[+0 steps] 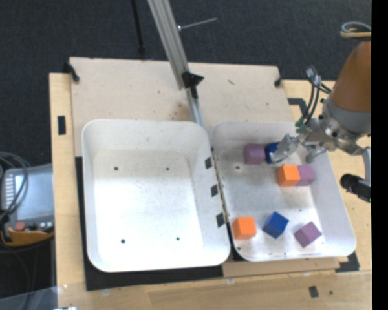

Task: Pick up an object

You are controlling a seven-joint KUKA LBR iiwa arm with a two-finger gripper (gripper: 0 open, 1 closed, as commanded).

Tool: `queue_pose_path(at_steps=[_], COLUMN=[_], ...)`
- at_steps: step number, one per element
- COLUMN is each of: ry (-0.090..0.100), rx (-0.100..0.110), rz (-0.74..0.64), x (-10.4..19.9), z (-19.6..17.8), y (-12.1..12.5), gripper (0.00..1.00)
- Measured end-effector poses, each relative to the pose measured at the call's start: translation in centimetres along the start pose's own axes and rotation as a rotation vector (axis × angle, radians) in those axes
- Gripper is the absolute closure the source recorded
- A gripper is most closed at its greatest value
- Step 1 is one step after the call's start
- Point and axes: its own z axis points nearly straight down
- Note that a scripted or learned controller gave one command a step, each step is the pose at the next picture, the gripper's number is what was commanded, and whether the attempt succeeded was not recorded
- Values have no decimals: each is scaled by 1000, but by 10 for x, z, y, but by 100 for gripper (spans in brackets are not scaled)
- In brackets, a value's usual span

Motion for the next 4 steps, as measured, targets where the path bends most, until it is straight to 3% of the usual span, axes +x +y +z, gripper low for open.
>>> queue_pose_path(at_steps=[2,3,4], ry=[0,0,-2], rx=[1,-7,-10], rz=[0,6,2], x=[8,6,-5], z=[93,79,20], y=[12,13,14], gripper=[0,100,100])
